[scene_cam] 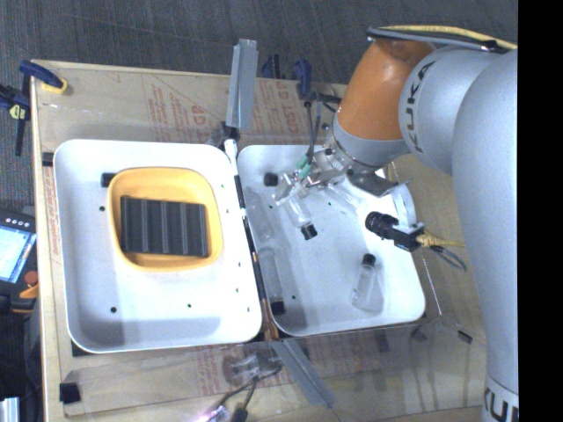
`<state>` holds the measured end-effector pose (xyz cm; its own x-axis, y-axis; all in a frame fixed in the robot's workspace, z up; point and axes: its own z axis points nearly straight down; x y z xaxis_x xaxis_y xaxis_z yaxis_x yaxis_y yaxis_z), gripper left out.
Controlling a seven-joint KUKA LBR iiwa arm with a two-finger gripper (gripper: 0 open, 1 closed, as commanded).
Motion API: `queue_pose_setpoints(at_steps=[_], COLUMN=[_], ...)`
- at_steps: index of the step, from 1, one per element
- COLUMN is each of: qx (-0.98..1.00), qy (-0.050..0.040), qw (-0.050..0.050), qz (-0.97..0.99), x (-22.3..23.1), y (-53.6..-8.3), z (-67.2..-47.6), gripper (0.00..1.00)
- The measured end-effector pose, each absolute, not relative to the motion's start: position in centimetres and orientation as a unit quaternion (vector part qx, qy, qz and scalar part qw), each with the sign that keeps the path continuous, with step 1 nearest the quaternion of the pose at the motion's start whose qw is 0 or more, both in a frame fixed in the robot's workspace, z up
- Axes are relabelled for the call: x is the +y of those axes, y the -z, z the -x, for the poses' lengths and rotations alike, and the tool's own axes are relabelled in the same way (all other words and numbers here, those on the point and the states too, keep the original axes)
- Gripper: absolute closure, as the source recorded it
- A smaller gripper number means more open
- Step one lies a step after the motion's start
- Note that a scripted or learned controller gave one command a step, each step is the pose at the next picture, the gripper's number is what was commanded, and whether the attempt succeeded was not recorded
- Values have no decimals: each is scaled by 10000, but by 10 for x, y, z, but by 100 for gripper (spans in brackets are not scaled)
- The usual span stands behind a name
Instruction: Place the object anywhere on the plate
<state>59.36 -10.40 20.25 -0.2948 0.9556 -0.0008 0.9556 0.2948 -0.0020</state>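
hovering low over the right bin (400, 310), the claw (299, 187) seems poised to pick the clear bottle (365, 281) for the yellow plate (165, 183), though whether it's open i cannot tell.

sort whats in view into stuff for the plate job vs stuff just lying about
For the job:
clear bottle in the right bin
yellow plate in the left bin
gripper

Lying about:
blue clamps on the bench edge
screen device at far left
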Motion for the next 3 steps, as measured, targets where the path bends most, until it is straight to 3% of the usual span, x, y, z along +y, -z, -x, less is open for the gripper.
queue_pose_setpoints(at_steps=[1,2,3], qx=[-8451,-9042,-9041], qy=[-3,-13,-14], qw=[-1,26,24], qz=[5346,4272,4273], x=[-12,-2,-2], y=[-191,-191,-191], z=[-615,-585,-585], gripper=[100,100,0])
